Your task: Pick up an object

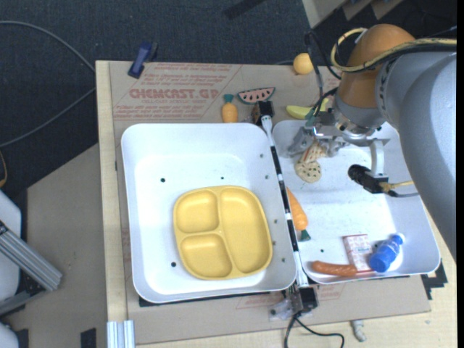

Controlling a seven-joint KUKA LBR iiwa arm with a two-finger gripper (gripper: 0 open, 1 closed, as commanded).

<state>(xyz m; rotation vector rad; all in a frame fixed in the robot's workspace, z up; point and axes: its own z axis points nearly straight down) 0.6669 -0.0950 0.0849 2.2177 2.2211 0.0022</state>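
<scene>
Camera view shows us our gripper (312, 153) at upper right over a perforated biscuit (309, 170); its grip we cannot tell.

Robotics lab: plywood bench (181, 93), white bins (145, 194), loose cables (43, 35).

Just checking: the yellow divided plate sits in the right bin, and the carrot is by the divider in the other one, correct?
Not quite. The camera view shows the yellow divided plate in the left bin. The carrot lies by the divider in the other bin, the right bin.
</scene>
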